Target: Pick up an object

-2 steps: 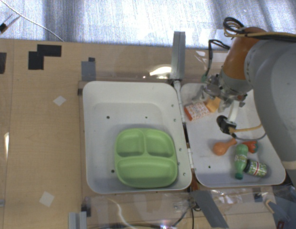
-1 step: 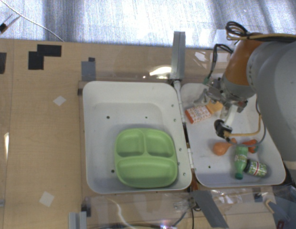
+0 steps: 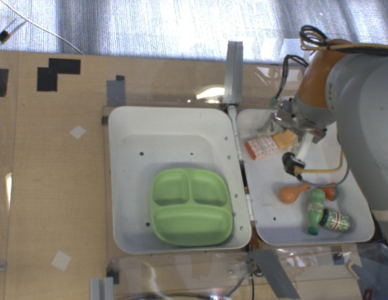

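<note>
Red box (image 3: 261,146) just beside pincer (image 3: 280,122)

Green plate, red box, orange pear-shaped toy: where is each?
green plate (image 3: 191,206): camera view, its centre, where the dividers meet
red box (image 3: 263,146): camera view, its top face
orange pear-shaped toy (image 3: 291,194): camera view, its round body

Two white bins (image 3: 122,180) (image 3: 269,220), one green plate (image 3: 191,206), one red-white box (image 3: 261,146).

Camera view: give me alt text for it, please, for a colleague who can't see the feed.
The gripper hangs over the far end of the right bin, close to a red-patterned box; nearer the camera lie an orange toy and green bottles. The left bin holds a green divided plate.
</note>
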